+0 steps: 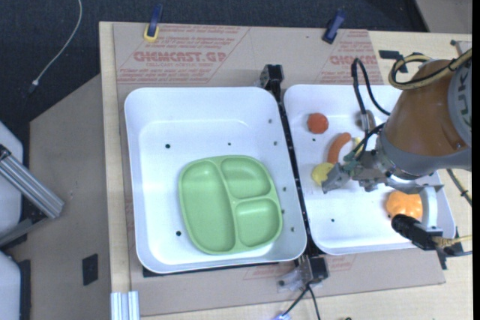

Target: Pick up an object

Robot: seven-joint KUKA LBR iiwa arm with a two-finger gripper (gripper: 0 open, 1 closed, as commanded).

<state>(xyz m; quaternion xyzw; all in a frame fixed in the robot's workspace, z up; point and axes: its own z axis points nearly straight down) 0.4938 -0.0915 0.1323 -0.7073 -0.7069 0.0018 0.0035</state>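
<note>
While the left bin (142, 161) holds a green tray (229, 204) at its centre, the right bin (330, 232) holds the loose pieces: a red ball (318, 123) at twelve o'clock, an orange sausage (338, 146) slanting toward one o'clock, and a yellow piece (321, 173). That yellow piece lies just at nine o'clock of the gripper (335, 180) (whether it is gripped, I cannot tell). An orange fruit (403, 203) sits at three o'clock.

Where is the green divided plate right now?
The green divided plate lies in the left bin, toward its near edge, across the divider from the gripper in the right bin.
</note>
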